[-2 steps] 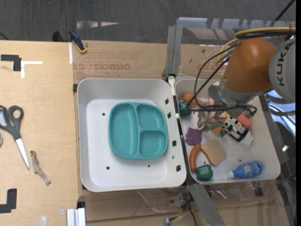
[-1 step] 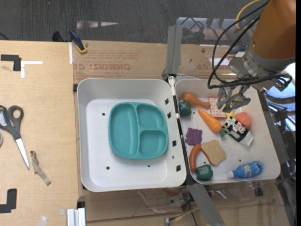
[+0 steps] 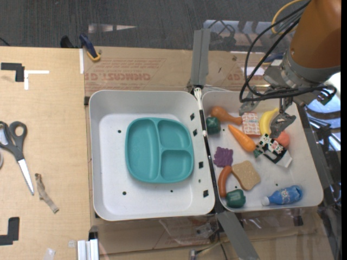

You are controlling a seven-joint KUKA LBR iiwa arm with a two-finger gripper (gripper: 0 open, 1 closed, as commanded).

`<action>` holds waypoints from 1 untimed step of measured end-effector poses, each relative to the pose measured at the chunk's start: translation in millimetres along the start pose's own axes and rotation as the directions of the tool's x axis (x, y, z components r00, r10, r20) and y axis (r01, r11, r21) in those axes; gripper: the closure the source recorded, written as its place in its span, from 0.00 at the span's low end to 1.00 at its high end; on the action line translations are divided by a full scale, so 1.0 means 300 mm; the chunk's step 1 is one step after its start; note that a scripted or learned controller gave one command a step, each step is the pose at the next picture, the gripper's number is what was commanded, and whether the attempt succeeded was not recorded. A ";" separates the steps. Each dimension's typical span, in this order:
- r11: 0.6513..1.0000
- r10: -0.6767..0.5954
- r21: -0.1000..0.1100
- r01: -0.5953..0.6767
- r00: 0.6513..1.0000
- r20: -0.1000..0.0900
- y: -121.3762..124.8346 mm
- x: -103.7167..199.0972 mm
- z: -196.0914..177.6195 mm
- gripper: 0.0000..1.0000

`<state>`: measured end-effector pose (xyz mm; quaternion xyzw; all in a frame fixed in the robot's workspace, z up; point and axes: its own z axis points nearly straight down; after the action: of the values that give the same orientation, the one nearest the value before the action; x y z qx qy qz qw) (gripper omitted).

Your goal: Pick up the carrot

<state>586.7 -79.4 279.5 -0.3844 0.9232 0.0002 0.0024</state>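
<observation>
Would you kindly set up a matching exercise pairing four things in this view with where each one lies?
Things:
1. tray
2. carrot
3. scissors
4. bottle

Places:
A. on the bench, left of both bins
B. near corner of the right bin
C. middle of the left bin
D. middle of the right bin, beside a small carton

Pairs: 1-C, 2-D, 3-A, 4-B
</observation>
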 end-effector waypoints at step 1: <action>0.993 0.122 -0.001 -0.122 0.993 -0.002 -0.038 0.041 0.507 0.00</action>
<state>586.9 -95.8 127.3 -0.3275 0.9449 0.0005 0.0011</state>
